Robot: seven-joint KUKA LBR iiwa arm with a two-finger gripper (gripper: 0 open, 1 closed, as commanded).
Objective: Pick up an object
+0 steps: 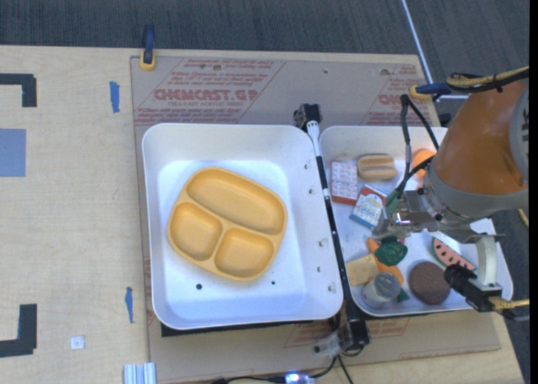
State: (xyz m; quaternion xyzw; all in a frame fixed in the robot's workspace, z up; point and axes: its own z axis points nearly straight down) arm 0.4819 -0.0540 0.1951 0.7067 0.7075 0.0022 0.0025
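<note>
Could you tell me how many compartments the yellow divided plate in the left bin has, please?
3: on the yellow plate, one long compartment along the far side, and two smaller ones on the near side, left and right.

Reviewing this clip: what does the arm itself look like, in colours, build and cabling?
The arm enters from the right as a bulky rounded orange segment above a grey band. Black cables loop along its front, and a yellow cable crosses its top. Below hangs a small metallic gripper assembly of silver and dark parts, over the right bin.
</note>
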